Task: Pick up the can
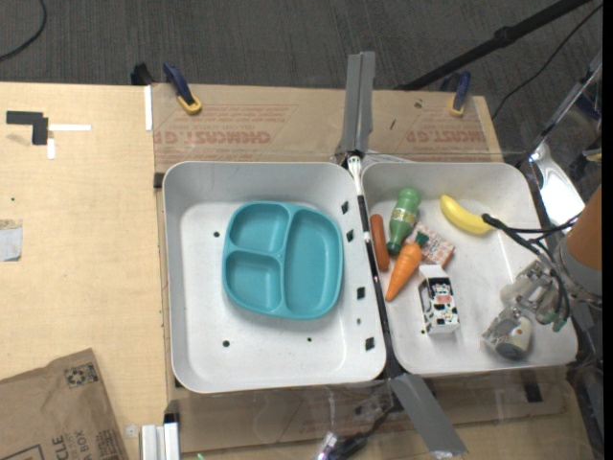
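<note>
The gripper (517, 329) sits low in the right bin (546, 185), at that bin's front right corner, with the can (510, 339) directly under it. Its fingers are lost in a blur of metal and wire against the can, so whether they are wide, narrow or closed on the can cannot be told. The can lies tilted on the bin floor, close to the front wall.

Left of the can in the same bin stands a small white carton (439, 301), and beyond it a carrot (404, 268), a sausage (380, 241), a green bottle (404, 218) and a small red packet (437, 247) cluster together. A banana (465, 216) lies further back. A black cable (522, 230) trails across the bin towards the arm.

The left bin (187, 286) holds a teal divided plate (283, 259). Both bins rest on a cardboard sheet (259, 127) clamped to the light wooden table (77, 257). Behind the table runs dark grey carpet (249, 17).
</note>
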`<state>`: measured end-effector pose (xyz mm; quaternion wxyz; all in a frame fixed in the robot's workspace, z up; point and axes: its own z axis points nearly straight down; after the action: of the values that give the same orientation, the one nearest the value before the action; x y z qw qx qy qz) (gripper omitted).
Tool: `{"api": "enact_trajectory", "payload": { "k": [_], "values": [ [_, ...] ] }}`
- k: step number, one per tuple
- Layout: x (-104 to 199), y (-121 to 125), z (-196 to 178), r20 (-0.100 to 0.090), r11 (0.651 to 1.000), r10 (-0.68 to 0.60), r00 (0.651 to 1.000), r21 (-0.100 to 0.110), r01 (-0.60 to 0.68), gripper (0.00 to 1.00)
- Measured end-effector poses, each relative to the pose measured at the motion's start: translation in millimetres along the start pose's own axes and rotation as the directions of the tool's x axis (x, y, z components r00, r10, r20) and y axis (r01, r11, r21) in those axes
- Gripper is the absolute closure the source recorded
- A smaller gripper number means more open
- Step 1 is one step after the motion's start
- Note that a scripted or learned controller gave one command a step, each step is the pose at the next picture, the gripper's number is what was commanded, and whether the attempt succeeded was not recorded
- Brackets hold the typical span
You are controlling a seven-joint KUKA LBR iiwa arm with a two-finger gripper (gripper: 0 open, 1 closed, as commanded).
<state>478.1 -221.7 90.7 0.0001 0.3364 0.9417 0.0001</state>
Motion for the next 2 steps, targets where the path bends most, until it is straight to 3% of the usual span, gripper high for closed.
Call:
{"api": "enact_trajectory", "payload": {
  "k": [1, 2],
  "values": [
    [-0.4, 0.8, -7.7, 0.000, 1.000, 0.002, 1.000, -0.001, -0.002, 1.00],
    [-12.5, 9.8, -128.5, 0.000, 0.932, 0.363, 0.932, 0.001, -0.363, 1.00]
  ]
}}
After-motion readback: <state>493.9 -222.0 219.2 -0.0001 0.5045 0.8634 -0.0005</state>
